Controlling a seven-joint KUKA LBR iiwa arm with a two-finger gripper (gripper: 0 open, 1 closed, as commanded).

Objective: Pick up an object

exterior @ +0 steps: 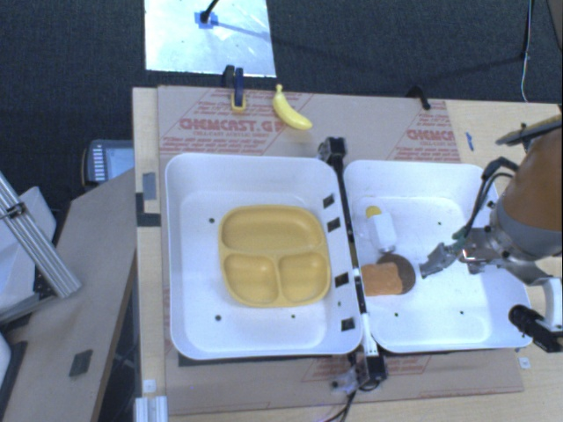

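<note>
the grey two-finger gripper [437, 260] hangs over the right white bin [440, 328], and i cannot tell its state. the orange sponge-like block [382, 280] lies just to its left in this view, near the bin's left wall, long axis running across

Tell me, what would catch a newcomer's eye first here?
Probably the yellow divided tray lying in the left bin. Next, the gripper reaching into the right bin, near a small white bottle and a brown block. A banana lies behind the bins.
</note>
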